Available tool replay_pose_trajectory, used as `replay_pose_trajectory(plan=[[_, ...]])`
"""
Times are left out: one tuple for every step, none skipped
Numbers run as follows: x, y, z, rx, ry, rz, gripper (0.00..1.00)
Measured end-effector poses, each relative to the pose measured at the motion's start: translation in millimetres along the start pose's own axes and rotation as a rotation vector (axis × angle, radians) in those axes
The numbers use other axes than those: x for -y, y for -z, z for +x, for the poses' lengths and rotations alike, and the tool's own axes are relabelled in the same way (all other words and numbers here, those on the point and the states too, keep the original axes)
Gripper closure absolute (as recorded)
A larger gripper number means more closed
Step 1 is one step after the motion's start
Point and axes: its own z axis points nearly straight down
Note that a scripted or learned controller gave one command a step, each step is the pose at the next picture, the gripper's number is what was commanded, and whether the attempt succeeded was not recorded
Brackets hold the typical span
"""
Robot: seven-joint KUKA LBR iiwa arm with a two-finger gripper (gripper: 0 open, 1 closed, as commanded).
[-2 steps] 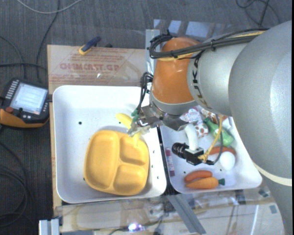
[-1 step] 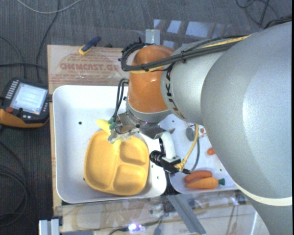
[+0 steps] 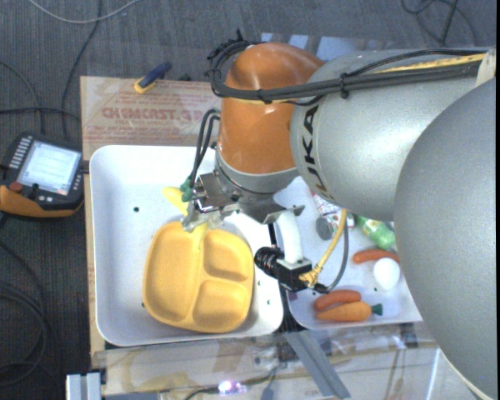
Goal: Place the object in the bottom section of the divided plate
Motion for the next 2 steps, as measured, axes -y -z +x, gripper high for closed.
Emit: replay_pose_trajectory(plan=[[0.0, 0.1, -0.2, 0.0, 0.0, 0.0, 0.0], [0.0, 0.1, -0.2, 0.0, 0.0, 0.0, 0.0]])
